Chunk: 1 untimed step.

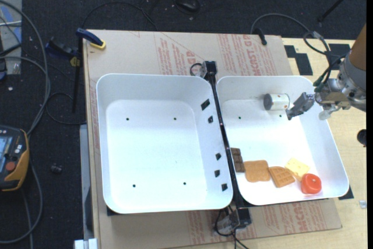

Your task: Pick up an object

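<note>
Gripper [298, 107] stands over the far part of the right bin [262, 136], just beside a grey-and-white cylinder [275, 101] lying there; whether it is apart or closed cannot be told. Along that bin's near wall lie a brown block [236, 159], a round cracker [256, 171], a square cracker [281, 176], a yellow piece [298, 167] and a red ball [311, 183].

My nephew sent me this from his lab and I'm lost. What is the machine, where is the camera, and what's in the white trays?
One camera above the bench looks down at a slant on a white left bin and right bin. The grey arm reaching in from the right is a robot. Its hand hangs over the right bin, beside a grey cylinder. Near that bin's front edge lie a brown block, two tan biscuits, a yellow piece and a red round thing. The hand visibly holds nothing.
</note>
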Motion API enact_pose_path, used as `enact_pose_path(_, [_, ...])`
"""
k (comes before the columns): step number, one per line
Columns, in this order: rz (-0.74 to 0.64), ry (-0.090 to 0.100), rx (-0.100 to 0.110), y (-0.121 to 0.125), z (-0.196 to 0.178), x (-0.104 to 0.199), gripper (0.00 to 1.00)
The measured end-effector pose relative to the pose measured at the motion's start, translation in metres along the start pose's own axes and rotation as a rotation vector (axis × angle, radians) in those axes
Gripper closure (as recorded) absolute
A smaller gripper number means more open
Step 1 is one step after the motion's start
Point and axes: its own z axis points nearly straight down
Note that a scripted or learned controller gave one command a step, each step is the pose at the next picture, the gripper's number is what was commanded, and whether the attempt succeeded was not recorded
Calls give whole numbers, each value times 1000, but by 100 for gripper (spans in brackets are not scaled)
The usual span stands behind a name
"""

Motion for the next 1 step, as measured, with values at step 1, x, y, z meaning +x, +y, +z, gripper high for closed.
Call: enact_pose_path(1, [1,3,13,48,144,-33,0])
